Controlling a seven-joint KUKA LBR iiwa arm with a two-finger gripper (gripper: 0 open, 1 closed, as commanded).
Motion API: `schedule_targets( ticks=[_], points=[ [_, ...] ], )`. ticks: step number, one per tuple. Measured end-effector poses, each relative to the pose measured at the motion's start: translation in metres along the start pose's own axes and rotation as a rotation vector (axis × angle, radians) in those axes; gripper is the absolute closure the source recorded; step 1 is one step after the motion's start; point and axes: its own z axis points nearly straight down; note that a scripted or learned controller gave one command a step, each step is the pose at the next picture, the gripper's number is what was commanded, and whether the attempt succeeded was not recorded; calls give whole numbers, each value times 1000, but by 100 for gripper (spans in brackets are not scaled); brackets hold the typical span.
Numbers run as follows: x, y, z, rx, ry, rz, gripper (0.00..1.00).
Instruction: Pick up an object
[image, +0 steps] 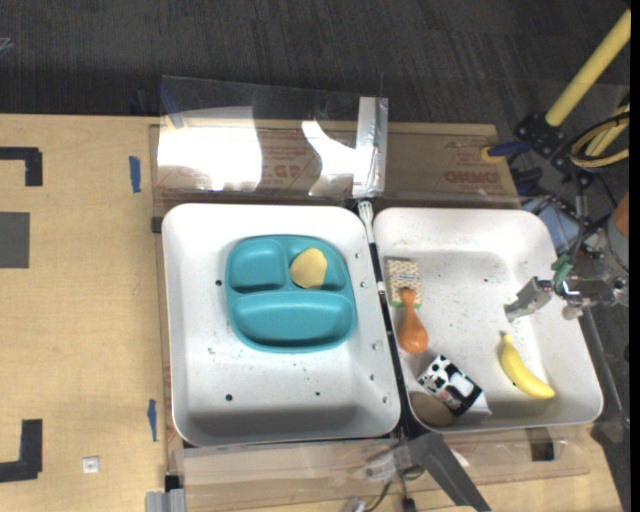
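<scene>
Overhead slant view of the two-bin bench, read from the near edge to the far. Nearest, in the right bin, a black-and-white patterned toy lies against the front wall beside the divider; just beyond it, to the right, a yellow banana rests on the bin floor, and toward the divider an orange carrot-shaped toy points at a small speckled tan block. The gripper hangs at the right bin's right side, just above and apart from the banana, with nothing visible between its tips (whether the jaws are spread or closed cannot be told at this angle). In the left bin a teal divided plate carries a yellow rounded piece in its upper right compartment. Farthest back, a clear plastic sheet stands behind the bins. Judged progress: no object is lifted; approach appears under way, with the banana the likeliest target, and descent, grasp and lift all remain
</scene>
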Motion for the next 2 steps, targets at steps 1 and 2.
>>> schedule_targets(
  ticks=[1, 2],
  points=[
    [-39, -11, 131, -5, 0, -184, 0],
    [-39, -10, 122, -6, -2, -184, 100]
  ],
)
